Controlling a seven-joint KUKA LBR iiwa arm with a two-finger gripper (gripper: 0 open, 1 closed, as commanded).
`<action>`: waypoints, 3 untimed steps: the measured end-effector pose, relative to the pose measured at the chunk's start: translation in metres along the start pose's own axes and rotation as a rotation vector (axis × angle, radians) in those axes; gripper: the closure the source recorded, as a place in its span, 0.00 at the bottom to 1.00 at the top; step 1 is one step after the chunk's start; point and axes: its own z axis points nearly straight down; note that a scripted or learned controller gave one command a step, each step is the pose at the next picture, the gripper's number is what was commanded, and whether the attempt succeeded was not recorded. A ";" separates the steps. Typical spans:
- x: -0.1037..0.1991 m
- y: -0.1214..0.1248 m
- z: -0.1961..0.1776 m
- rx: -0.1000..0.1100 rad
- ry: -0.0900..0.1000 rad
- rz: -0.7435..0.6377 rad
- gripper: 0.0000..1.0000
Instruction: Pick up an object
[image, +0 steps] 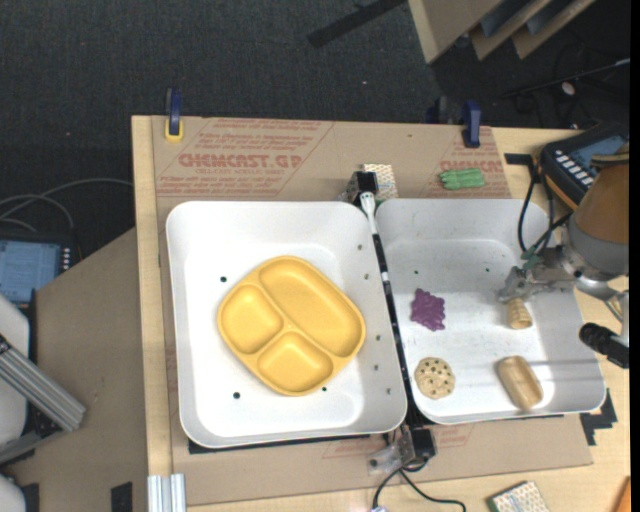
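The right bin (470, 240) holds a purple grape-like cluster (428, 309), a round chocolate-chip cookie (434, 377), a tan bread roll (520, 381) and a small tan cork-like piece (519, 316). My gripper (517, 287) reaches in from the right and hangs low over the right side of this bin, just above the small tan piece. Nothing is visibly lifted off the bin floor.
The left bin (190, 300) carries a yellow three-compartment plate (290, 324). A green object (461, 179) lies on the cardboard behind the right bin. Blue clamps (174, 125) stand at the bench's back edge, and cables run along the arm at the right.
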 end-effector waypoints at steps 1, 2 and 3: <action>0.065 -0.044 -0.051 0.004 0.003 0.000 1.00; 0.115 -0.049 0.012 0.007 0.002 0.001 1.00; 0.192 -0.012 -0.095 -0.010 0.001 -0.006 1.00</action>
